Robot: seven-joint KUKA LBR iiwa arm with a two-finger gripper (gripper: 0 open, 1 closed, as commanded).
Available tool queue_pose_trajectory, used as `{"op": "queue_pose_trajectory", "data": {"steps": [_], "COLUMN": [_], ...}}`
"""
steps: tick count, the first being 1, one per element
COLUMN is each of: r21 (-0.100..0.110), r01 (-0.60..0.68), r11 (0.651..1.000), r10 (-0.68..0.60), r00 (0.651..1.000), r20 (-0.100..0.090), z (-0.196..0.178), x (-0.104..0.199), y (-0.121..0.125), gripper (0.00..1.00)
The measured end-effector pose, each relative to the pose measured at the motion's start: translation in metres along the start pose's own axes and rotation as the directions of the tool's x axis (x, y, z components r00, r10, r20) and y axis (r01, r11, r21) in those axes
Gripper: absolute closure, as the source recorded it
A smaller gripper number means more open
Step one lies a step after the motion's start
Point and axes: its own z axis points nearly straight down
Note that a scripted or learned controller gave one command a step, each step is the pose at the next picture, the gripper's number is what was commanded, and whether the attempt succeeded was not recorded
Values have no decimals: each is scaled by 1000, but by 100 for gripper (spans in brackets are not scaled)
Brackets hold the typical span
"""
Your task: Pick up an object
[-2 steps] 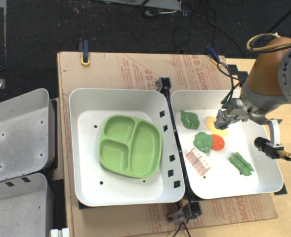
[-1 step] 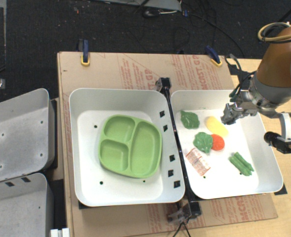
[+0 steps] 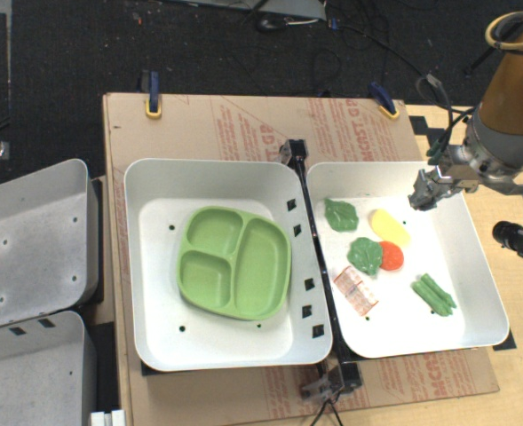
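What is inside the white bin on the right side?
The right white bin holds two green leafy pieces, a yellow piece, an orange-red ball, a green ridged stick and a pinkish packet. Nothing looks covered.

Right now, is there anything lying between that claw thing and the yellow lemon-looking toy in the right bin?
No. In the camera view, just bare white bin floor separates the tool from the yellow toy.

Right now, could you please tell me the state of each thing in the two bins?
Green divided plate: upright, nothing in it.
Yellow piece: lying, touching the orange piece.
Green leafy pieces: lying apart.
Green bean piece: lying alone.
Wrapper: flat.
Gripper: above the right bin.
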Motion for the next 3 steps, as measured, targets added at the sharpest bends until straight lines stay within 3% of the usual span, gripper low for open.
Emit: {"op": "queue_pose_trajectory", "data": {"steps": [3], "r21": [6], "r01": [4], "r11": [1000], "r10": [-4], "r00": [1000], "r20": [-2], "z": [18], "x": [147], "y": [13], "gripper": [100]}}
